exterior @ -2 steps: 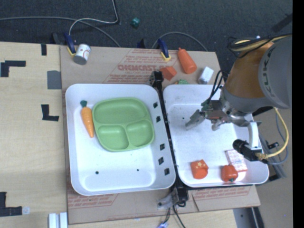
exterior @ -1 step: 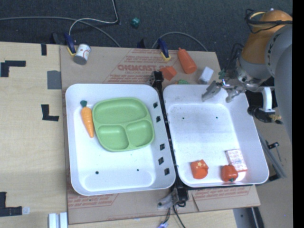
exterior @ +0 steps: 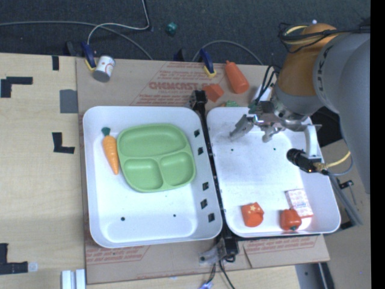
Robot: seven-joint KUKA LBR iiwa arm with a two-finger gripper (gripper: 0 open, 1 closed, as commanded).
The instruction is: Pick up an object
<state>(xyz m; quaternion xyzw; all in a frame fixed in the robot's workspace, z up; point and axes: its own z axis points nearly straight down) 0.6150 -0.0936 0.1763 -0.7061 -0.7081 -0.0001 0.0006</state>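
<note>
Gripper [exterior: 254, 131] above right bin [exterior: 240, 161], fingers spread, nothing held.
We see 2 red objects [exterior: 252, 215] [exterior: 290, 220] near the bin's front edge, well apart from it.

Grey arm with orange band reaching in from right, end effector [exterior: 254, 131] fingers spread apart, holding nothing

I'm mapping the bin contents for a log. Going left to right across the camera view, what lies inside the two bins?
Toy carrot → green divided plate → the hand hovering over the right bin → orange-red block → red toy, with a small packet just behind it, too overlapped to order.
</note>
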